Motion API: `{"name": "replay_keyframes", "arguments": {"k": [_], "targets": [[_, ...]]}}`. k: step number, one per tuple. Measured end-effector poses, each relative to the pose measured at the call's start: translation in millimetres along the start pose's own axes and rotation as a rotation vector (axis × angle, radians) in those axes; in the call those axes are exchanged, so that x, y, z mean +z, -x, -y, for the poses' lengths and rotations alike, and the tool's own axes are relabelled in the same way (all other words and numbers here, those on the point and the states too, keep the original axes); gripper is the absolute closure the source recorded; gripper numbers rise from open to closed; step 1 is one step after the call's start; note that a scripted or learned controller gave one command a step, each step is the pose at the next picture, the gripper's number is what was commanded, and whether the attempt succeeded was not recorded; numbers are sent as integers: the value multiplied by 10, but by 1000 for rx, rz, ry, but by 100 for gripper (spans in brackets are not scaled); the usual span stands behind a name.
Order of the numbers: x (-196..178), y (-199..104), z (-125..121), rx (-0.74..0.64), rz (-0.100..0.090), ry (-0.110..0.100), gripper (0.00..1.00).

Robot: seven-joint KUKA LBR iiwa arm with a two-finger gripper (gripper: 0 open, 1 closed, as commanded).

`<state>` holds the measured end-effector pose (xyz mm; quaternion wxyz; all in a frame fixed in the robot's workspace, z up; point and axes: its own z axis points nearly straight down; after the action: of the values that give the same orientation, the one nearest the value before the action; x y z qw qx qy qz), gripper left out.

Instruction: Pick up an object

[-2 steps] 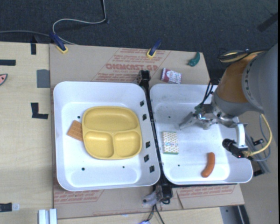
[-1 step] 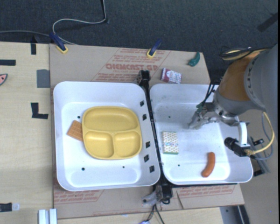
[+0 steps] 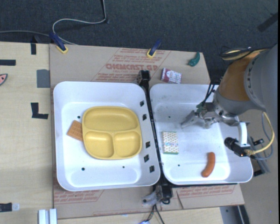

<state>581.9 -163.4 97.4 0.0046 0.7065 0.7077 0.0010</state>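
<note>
The arm (image 3: 252,85) reaches in from the right over the right bin (image 3: 177,171), and its tool (image 3: 186,121) hangs low above the upper middle of that bin's floor. The two fingers (image 3: 192,117) point toward the left, spread narrowly, with bare white floor showing between their tips; nothing sits in their grip.

Three loose things lie within reach. A small square packet (image 3: 170,142), pale with a green-and-tan print, lies flat on the right bin's floor close to the wall shared with the left bin; it sits below and a little left of the fingertips, near them but apart. An orange sausage-shaped piece (image 3: 208,164) lies near the right bin's front right corner, farther from the tool, below and to its right.

In the left bin (image 3: 70,171) a yellow divided plate (image 3: 113,131) with three compartments rests near the middle. A flat tan cracker-like piece (image 3: 75,130) lies at the plate's left edge, partly tucked under it.

On the cardboard behind the bins, on the counter (image 3: 18,139), a small dark red packet (image 3: 171,76) lies just beyond the right bin's far rim
</note>
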Motion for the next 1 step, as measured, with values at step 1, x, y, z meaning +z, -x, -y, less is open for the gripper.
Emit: {"name": "replay_keyframes", "arguments": {"k": [1], "targets": [[-92, -4, 2, 0, -1, -1, 100]]}}
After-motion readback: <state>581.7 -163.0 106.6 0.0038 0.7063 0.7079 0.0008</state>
